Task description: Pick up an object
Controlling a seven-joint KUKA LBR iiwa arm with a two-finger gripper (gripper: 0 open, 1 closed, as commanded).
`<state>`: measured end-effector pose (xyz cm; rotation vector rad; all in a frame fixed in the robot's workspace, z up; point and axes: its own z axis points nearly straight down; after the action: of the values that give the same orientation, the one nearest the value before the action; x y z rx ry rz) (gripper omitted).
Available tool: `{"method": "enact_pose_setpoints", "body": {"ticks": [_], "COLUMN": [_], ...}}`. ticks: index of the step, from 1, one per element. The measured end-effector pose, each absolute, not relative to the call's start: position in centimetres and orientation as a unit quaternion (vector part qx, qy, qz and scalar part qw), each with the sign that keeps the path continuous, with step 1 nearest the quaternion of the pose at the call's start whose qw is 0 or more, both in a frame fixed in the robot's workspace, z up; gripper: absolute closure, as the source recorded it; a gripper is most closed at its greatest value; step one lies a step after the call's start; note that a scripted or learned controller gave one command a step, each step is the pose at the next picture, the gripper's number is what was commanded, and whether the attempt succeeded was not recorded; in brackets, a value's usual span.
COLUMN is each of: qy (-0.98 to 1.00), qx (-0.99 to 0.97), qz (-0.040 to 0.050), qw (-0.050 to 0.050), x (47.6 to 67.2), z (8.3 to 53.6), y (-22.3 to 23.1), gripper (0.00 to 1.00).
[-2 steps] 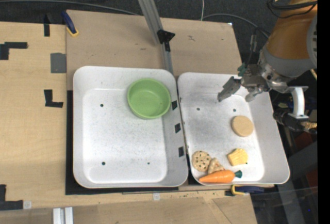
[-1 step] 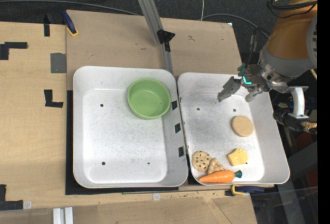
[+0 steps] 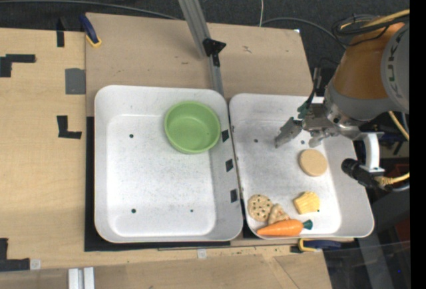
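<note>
On the wooden surface (image 3: 40,168) two shallow white bins sit side by side. The left bin (image 3: 126,181) carries a green bowl (image 3: 192,126) up near its 1 o'clock corner, sitting upright close to the wall it shares with its neighbour. A grey pole (image 3: 190,4) slants down from the top and ends just above the seam between the bins. The right bin (image 3: 266,168) holds the rest: a speckled round cookie (image 3: 259,206) down at about 7 o'clock, with a second biscuit-like piece (image 3: 277,214) touching it, and a toy carrot (image 3: 283,228) lying flat along the bottom wall at 6 o'clock, its green tip pointing right. Just above the carrot, a yellow wedge that looks like cheese (image 3: 307,202) sits at roughly 5 o'clock. Near the bin's centre lies a tan round disc (image 3: 313,163). Directly above that disc, at about 12 o'clock from it, the gripper (image 3: 297,134) hangs with its fingers spread apart and nothing between them, the left finger jutting out toward 8 o'clock. The arm (image 3: 366,74) comes in from 3 o'clock.
</note>
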<state>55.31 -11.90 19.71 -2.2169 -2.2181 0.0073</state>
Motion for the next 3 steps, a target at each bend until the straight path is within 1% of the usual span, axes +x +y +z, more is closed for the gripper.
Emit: {"method": "enact_pose_setpoints", "body": {"ticks": [1,2,3], "qy": [-0.707,-0.708,-0.708], "qx": [-0.707,-0.707,-0.706], "qz": [0.0025,0.0025,0.0013], "qw": [0.003,0.003,0.002], "x": [54.7,54.5,54.6], "z": [14.6,9.2,10.5], "y": [-12.7,-12.6,-12.6], "gripper": [0.00,0.00,1.00]}}
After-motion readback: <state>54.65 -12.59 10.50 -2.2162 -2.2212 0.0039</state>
